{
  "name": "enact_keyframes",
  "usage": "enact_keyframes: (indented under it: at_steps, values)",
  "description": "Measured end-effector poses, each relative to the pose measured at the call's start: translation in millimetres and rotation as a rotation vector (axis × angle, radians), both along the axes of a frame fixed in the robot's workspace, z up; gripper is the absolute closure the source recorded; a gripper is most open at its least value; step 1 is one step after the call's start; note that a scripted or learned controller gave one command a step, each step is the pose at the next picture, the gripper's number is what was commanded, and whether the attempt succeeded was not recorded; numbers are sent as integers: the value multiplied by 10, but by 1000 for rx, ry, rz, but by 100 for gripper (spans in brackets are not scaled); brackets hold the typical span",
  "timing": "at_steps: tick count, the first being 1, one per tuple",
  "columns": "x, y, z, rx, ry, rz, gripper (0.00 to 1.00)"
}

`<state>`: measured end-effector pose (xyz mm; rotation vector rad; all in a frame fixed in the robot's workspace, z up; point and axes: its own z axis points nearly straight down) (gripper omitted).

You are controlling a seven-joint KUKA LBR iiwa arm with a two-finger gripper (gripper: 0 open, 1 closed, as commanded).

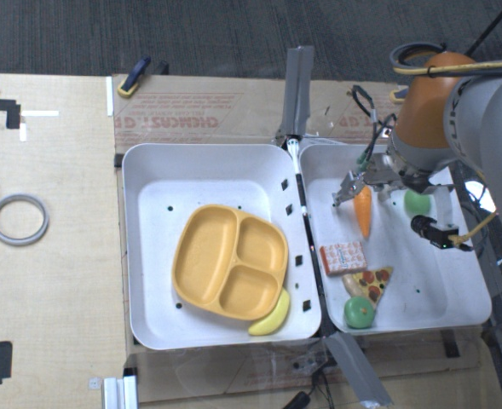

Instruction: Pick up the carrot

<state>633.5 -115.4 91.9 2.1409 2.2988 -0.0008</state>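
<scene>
- The hand (pixel 359 187) hangs low in the right bin (pixel 455 313), at its far end; its metal fingers sit at the upper tip of the carrot (pixel 364 211), but how far apart they stand, and whether the carrot lies between them, I cannot tell
- The carrot runs from the hand toward the near side of the bin, orange, nearly straight; its top end meets the fingers
- Just right of the hand, a pale green round thing (pixel 418 201) lies partly under the wrist; the grey arm (pixel 481 118) with its orange band rises further right
- Nearer the camera than the hand, past the carrot's lower end, lies a small red and white packet (pixel 343 257); beyond that a toy pizza slice (pixel 372 282); then a green apple (pixel 360 313) by the bin's near wall
- Left of the hand, across the divider, the left bin (pixel 148 186) holds a yellow divided plate (pixel 230 262); a banana (pixel 272 316) touches the plate's near right edge
- Far left of the hand, on the bench (pixel 54 271), a roll of tape (pixel 19 219) lies flat
</scene>
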Motion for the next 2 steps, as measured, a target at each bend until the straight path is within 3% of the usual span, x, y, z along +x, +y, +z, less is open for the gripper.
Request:
enact_keyframes:
  at_steps: [1,2]
  values:
    - [2,-10,96,0,-1,-3,100]
    - [-3,346,1000,0,-1,131,100]
